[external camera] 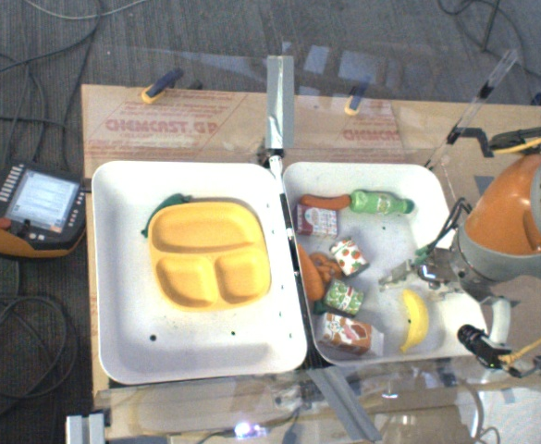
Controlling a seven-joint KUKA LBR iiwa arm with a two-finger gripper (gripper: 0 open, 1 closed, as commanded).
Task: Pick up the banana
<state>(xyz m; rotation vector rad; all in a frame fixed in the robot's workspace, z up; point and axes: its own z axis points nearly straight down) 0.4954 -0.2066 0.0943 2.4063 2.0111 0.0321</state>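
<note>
The yellow banana (415, 322) lies in the right bin (362, 169), near its front right corner, pointing roughly front to back. My gripper (403, 274) reaches in from the right and hangs just behind the banana's far end, a little above the bin floor. Nothing is visibly held in it. The arm's orange band (509, 215) sits over the bin's right rim.
Left of the banana are small printed cartons (343, 297), a red packet (346, 333) and an orange item (317, 273). A green bottle (379, 202) and a ketchup-style box (317, 218) lie at the back. The left bin (122, 248) holds a yellow divided tray (210, 252).
</note>
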